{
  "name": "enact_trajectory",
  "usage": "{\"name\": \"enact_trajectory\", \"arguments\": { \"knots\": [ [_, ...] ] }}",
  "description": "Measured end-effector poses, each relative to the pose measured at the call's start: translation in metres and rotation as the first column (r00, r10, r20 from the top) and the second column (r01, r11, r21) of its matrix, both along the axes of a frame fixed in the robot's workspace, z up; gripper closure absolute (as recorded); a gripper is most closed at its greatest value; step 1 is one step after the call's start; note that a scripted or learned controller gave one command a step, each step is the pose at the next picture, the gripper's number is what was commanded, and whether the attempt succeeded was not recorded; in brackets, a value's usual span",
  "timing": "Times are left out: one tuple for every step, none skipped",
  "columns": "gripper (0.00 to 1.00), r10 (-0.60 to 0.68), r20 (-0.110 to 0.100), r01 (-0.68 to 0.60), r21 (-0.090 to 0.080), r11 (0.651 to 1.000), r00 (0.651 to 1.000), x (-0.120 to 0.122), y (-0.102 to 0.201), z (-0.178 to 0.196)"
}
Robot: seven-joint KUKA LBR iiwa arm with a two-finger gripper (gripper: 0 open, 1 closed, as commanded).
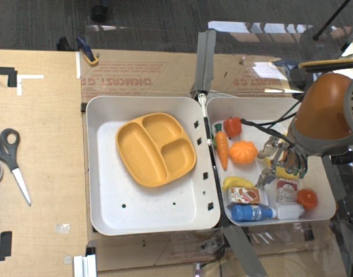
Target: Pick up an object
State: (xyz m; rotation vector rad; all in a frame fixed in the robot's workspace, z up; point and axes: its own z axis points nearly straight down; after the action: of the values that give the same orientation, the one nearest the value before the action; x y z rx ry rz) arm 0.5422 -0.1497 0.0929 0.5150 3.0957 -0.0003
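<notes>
From the camera view we see the gripper (272, 161) low over the right bin (326, 212), its fingers spread with nothing between them, so we judge the pick not yet made. Candidates lie around it: an orange fruit (243, 152) and carrot (222, 148) toward the bin's left wall, a banana (238, 182), a small carton (286, 192) and a blue bottle (251, 213) by its near edge. The left bin (98, 172) holds a yellow tray (156, 149). Mirrored lettering on the tabletop's far cardboard (136, 74) looks like "CHEMICAL"; we cannot read the carton's label.
</notes>
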Motion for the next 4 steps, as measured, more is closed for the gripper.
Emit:
{"name": "enact_trajectory", "arguments": {
  "knots": [
    [0.0, -0.1, 0.002, 0.1, 0.0, 0.995, 0.995, 0.073, 0.036, 0.001],
    [0.0, -0.207, 0.0, 0.207, 0.001, 0.978, 0.978, 0.073, 0.046, 0.0],
    [0.0, -0.252, -0.002, 0.252, 0.001, 0.968, 0.968, 0.065, 0.053, -0.001],
    [1.0, -0.249, 0.001, 0.249, -0.001, 0.968, 0.968, 0.066, 0.053, 0.009]
  ]
}}
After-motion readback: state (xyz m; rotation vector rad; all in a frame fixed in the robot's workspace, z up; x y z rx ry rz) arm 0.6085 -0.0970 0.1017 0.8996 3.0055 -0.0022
